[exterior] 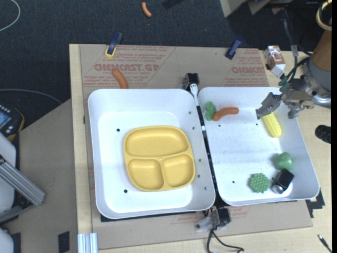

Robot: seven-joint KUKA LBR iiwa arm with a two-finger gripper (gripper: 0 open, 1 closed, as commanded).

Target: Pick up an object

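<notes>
Yellow corn under the end effector

Yellow and ridged, the small plastic corn cob [271, 124] lay in the right white bin [247, 157], near its far right corner, tilted with one end toward the back wall. It looked the likeliest target, because the grey two-finger end effector [278, 105] hung just above and behind it, its dark fingers spread and nothing between them.

To do this step well, my judgement was that the fingers should straddle the cob across its narrow width, not along its length, and come straight down before closing. The bin's right wall stood close, so the outer finger would need care not to catch it.

Elsewhere in that right bin lay a thin orange-red toy sausage [227, 112] touching a small green leafy piece [210, 109] by the far left corner. Along the near right side sat a green rounded vegetable [283, 159], a small black block [282, 182] just beside it, and a green bumpy ball [258, 182].

The left white bin [105, 141] held a yellow three-compartment plastic tray [158, 157], all its compartments bare.

Both bins rested on the brown cardboard-covered worktop [158, 62], where another orange sausage [120, 78] lay outside the bins, behind the left one.
</notes>
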